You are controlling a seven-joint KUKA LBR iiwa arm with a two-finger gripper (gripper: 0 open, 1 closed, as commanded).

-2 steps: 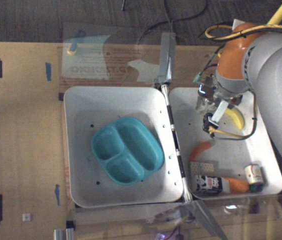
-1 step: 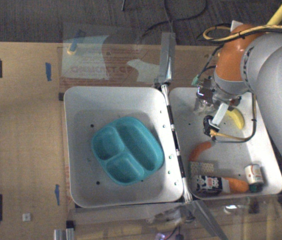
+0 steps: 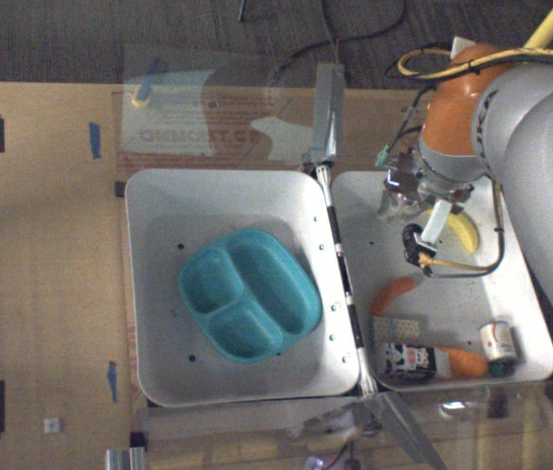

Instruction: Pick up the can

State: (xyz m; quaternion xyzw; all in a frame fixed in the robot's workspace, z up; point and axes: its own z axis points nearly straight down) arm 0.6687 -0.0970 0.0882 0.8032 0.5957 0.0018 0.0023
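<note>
White-and-red small can (image 3: 498, 341) is lying in the right white bin (image 3: 359, 225) — gripper (image 3: 395, 198) is hanging well apart, grip unclear.

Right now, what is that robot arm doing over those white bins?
The arm reaches into the right bin, and its gripper is over the far end, next to a banana. The can it is meant to pick up sits in the near right corner of that bin, well away from the gripper, so nothing has been grabbed. The left bin holds a teal plate.
</note>
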